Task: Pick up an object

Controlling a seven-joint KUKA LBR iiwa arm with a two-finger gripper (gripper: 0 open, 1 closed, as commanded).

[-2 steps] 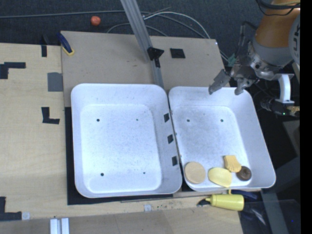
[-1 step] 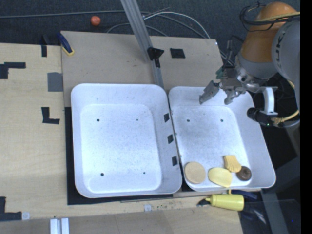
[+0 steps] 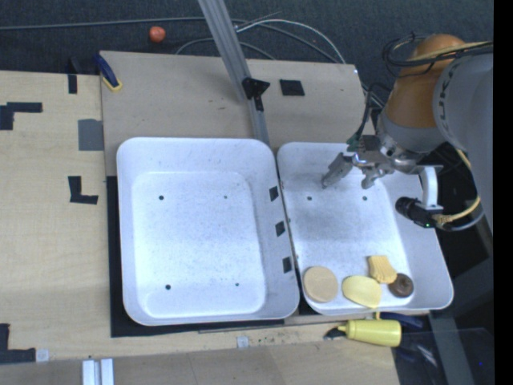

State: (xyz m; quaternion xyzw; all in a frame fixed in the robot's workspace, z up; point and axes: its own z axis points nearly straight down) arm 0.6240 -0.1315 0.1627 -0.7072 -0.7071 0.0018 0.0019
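Objects [image 3: 362,283] lie along bin's near edge, well apart from tool [image 3: 350,175].

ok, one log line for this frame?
pincer open, over right bin far end | holds nothing | four objects at near edge, untouched

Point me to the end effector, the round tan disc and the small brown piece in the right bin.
end effector [image 3: 351,176]: camera view, midway between its fingertips.
round tan disc [image 3: 321,283]: camera view, centre of its top face.
small brown piece [image 3: 401,285]: camera view, its middle.
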